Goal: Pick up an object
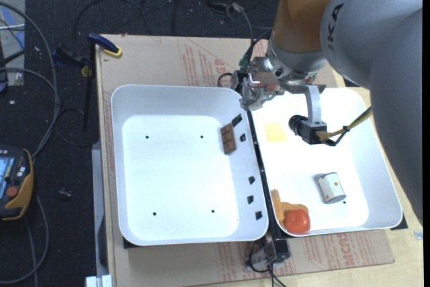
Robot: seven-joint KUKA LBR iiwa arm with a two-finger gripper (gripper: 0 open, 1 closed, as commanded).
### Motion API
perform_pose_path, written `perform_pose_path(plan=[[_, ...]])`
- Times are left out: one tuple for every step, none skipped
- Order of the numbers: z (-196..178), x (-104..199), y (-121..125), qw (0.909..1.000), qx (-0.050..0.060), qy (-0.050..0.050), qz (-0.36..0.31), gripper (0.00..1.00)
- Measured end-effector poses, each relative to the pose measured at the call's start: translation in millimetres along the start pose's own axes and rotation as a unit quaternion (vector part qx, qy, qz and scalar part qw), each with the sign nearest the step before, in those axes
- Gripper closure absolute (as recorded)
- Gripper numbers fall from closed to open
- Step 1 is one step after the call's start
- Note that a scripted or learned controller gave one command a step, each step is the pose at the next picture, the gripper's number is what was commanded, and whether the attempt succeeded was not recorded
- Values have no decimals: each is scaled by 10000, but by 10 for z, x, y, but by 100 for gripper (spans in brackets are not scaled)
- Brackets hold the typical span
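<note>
Red ball (297, 220) and grey block (330, 187) in right bin (376, 165), brown piece (228, 138) in left bin (175, 165), pincer (254, 99) state unclear

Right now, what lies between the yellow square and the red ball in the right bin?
In the camera view, only bare white bin floor lies between the yellow square and the red ball; the small grey block sits off to the right.
</note>
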State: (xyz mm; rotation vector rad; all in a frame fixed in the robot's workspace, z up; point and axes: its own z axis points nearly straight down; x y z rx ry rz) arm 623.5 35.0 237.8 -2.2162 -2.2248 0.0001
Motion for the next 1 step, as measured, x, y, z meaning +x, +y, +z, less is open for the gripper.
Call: perform_pose_path(plan=[[-4,625,57,10000,-3,2,-4,100]])
